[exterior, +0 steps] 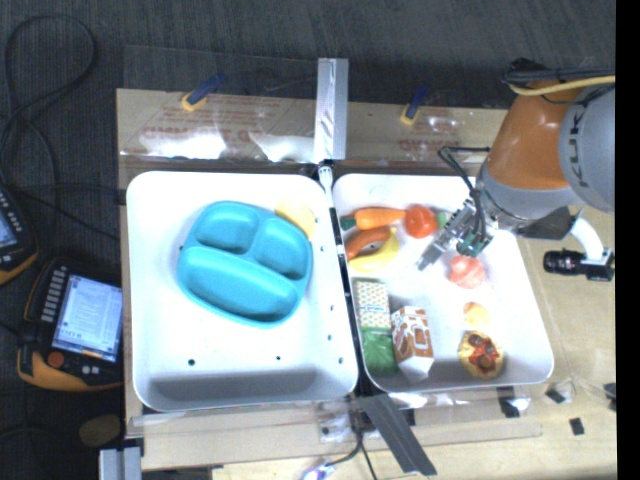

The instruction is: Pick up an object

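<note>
Jaws indistinct; gripper mid right bin

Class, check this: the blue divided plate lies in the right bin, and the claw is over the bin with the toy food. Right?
Not quite. The camera view shows the blue divided plate in the left bin. The claw is indeed over the bin with the toy food.

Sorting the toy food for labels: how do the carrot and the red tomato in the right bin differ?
The carrot is long, orange and lies sideways; the tomato is round and red. The carrot looks longer than the tomato. Both lie side by side near the right bin's far wall.
</note>
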### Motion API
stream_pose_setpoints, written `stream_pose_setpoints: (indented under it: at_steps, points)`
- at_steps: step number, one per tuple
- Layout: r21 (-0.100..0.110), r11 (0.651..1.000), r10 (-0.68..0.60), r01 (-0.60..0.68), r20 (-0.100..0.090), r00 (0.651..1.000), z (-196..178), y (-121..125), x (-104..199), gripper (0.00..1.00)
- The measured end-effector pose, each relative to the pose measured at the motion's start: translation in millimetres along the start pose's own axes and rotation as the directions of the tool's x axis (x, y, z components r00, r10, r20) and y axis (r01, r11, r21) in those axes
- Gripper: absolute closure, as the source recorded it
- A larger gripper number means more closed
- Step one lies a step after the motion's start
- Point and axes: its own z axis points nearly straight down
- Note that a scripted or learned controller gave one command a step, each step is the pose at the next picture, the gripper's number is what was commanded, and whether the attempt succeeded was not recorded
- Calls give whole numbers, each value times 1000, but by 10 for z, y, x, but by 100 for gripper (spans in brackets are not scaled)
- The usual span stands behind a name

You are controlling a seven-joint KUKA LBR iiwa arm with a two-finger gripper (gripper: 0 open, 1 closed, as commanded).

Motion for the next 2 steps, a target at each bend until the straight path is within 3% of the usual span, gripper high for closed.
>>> stream_pose_setpoints:
  at_steps: [1, 2]
  points:
    - [3, 989, 145, -145, -1, 989, -121, 198, 816, 100]
    - [5, 844, 536, -536, -1, 844, -116, -205, 1101, 100]
